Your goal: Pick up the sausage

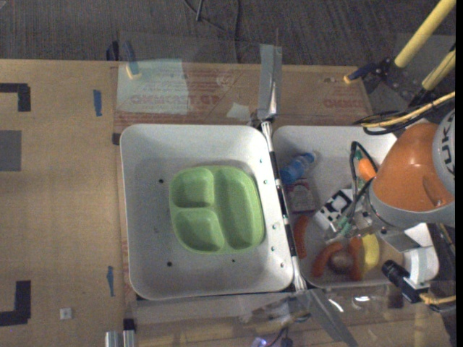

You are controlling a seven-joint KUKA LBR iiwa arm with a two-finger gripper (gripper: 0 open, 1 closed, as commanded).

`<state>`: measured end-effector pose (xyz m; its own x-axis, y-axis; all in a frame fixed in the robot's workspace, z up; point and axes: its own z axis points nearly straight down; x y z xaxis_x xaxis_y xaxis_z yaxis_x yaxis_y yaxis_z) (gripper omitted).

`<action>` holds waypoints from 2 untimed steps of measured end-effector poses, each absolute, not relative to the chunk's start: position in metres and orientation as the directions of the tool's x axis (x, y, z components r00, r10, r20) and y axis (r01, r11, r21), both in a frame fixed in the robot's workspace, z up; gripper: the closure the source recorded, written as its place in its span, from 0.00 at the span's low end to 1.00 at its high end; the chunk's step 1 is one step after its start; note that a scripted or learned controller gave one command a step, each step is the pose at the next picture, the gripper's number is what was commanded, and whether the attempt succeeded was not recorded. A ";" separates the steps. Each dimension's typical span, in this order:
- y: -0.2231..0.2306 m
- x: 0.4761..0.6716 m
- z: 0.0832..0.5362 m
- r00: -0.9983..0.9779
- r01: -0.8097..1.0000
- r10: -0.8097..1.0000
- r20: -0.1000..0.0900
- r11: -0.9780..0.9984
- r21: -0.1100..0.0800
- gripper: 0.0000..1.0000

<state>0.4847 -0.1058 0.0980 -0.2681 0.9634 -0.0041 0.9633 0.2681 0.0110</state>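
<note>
Orange and bulky, my wrist (412, 176) hangs over the right bin (329, 144) and hides my gripper, so I cannot tell its state. Just below it the sausage (327, 257) lies amid crowded toys: a yellow piece (370, 253), a blue bottle (296, 168). Far left sits a green tray (217, 208).

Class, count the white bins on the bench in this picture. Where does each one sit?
2. The left bin holds a green divided tray. The right bin, touching its side, holds small items, partly hidden under the arm.
</note>
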 end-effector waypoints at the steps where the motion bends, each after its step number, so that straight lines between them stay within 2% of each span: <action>1: -0.102 0.497 0.244 -0.132 0.991 0.991 -0.001 0.132 0.002 1.00; 2: -0.086 0.496 0.189 -0.658 0.753 0.753 0.000 0.658 0.001 1.00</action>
<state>0.4963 -0.0863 0.1893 -0.6580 0.7530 0.0001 0.7530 0.6580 0.0010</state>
